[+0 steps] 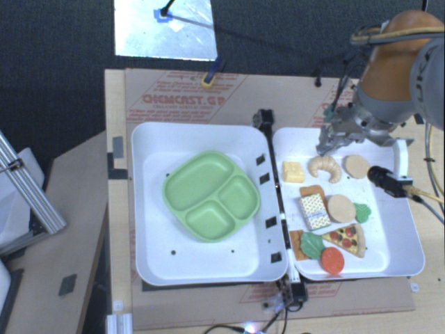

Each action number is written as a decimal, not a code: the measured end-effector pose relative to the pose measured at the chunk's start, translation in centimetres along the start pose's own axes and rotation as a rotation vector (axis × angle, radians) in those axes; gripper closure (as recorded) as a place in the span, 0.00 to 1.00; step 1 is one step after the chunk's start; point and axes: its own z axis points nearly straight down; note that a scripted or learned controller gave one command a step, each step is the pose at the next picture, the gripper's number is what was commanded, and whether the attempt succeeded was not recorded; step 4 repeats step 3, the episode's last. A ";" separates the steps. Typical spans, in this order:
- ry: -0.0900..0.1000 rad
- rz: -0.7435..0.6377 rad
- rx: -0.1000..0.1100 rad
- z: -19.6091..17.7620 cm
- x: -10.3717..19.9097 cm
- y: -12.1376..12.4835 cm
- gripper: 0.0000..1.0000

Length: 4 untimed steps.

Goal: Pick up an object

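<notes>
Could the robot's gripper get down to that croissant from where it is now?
Probably yes. The gripper hangs just above the croissant in the right bin, with nothing lying over it. The cheese block and round cookie sit close on either side, though apart.

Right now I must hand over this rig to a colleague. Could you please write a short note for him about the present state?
End effector: low over the far edge of the right bin, just above the croissant; nothing seen held.
Things: the toy food lies in the right bin, with the cheese block, pizza slice and tomato among it. The green divided plate is in the left bin.
Done: no pick yet.
Left: grasp one object, probably the croissant, and lift it.
</notes>
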 end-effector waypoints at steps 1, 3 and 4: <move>-0.001 0.005 0.002 1.2 -0.5 0.3 1.00; 0.000 0.003 0.001 -0.1 -0.2 -0.2 1.00; 0.000 0.003 0.001 -0.1 -0.2 -0.2 1.00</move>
